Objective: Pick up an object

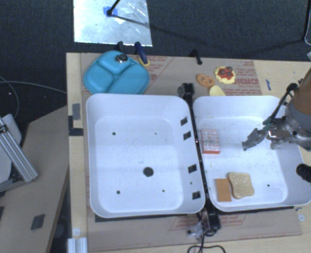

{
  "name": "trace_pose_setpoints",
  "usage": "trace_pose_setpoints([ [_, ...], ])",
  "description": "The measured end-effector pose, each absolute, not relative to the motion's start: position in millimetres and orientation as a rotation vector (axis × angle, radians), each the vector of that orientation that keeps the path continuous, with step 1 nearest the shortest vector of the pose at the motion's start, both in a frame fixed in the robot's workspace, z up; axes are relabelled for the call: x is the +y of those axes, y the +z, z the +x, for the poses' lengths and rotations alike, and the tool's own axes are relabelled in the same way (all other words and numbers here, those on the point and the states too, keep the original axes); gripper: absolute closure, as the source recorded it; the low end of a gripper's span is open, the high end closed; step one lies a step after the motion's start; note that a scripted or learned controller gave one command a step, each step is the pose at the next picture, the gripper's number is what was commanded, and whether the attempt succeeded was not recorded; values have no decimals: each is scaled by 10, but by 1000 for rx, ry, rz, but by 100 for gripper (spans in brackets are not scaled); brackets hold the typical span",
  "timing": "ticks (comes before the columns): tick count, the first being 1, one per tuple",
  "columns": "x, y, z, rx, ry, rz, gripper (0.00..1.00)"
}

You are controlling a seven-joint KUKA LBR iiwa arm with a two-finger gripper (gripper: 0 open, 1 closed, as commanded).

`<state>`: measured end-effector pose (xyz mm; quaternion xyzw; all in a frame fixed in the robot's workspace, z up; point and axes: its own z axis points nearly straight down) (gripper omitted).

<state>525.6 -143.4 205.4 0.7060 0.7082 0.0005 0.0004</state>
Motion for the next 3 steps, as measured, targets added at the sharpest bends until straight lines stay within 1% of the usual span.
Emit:
trace_pose_setpoints([
  [1, -1433, 2165, 5267, 2224, 5, 2213, 100],
  [2, -1022, 2224, 5231, 2231, 3, 2212, 100],
  [3, -527, 2188, 5151, 2232, 2, 2212, 100],
])
